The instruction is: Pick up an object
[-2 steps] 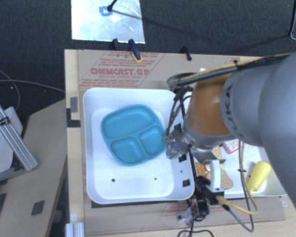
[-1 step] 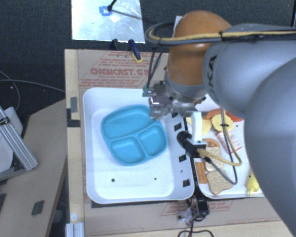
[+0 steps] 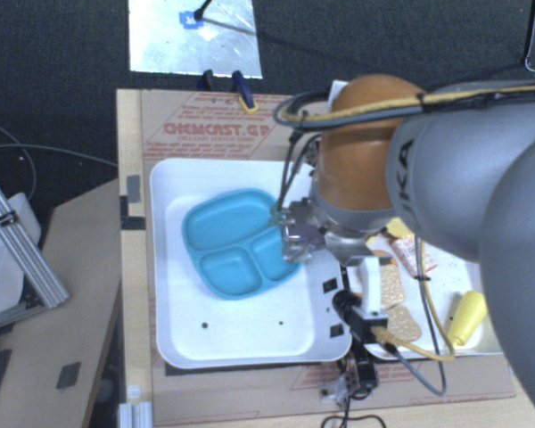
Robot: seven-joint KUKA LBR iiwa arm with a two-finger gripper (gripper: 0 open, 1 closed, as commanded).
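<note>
- The gripper sits low in the left bin, right at the right-hand edge of the blue tray. I can't tell how its fingers stand or whether they have hold of anything; the metal bits there are too small and partly hidden under the wrist.
- The tray lies flat in the upper half of that bin, a three-compartment dish, its right rim touching or just beside the gripper.
- Likely trouble: the rim is thin and the tray lies flat, so a pinch at the edge could slip off or just shove the tray towards the bin wall.
- A lift by one edge might tip it and drop it.
- In the right bin, mostly behind the arm, lie a yellow thing, crackers and a packet.
- Cables hang near those.
</note>
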